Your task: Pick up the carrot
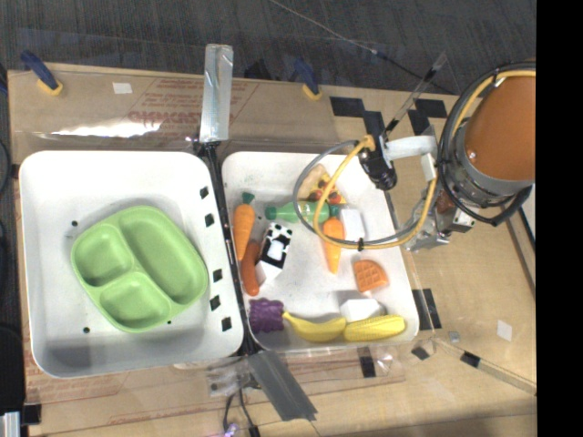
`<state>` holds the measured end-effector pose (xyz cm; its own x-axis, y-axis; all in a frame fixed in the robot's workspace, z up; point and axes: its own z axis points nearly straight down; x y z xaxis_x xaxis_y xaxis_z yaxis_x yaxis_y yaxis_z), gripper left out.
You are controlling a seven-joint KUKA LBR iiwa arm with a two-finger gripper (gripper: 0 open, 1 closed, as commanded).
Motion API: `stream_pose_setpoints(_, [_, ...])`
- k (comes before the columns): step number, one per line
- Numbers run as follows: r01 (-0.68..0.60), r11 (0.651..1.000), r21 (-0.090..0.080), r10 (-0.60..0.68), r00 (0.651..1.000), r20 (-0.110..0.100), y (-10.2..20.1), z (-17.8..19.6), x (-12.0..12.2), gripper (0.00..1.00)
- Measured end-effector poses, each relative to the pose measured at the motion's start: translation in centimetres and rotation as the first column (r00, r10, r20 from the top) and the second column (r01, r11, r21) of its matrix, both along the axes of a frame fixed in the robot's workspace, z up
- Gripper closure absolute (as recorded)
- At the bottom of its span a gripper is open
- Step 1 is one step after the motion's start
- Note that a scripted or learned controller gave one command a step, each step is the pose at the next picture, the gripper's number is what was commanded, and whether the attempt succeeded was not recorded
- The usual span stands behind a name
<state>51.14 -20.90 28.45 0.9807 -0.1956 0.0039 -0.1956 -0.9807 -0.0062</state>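
The carrot (244,227) lies in the right bin (397,271), close to its left wall, with its green top pointing away from the camera. A second carrot (333,240) lies near the middle of that bin. A banana (314,326) and a corn cob (374,328) rest along the near wall. The left bin (44,244) has a green divided plate (138,267). The arm (496,135) is at the right edge; I cannot tell how its pincer stands
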Motion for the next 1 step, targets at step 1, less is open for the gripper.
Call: stream_pose_setpoints(1, [-0.002, 1.0, -0.002, 0.002, 1.0, 0.004, 0.06, 8.02, 3.04, 1.0])
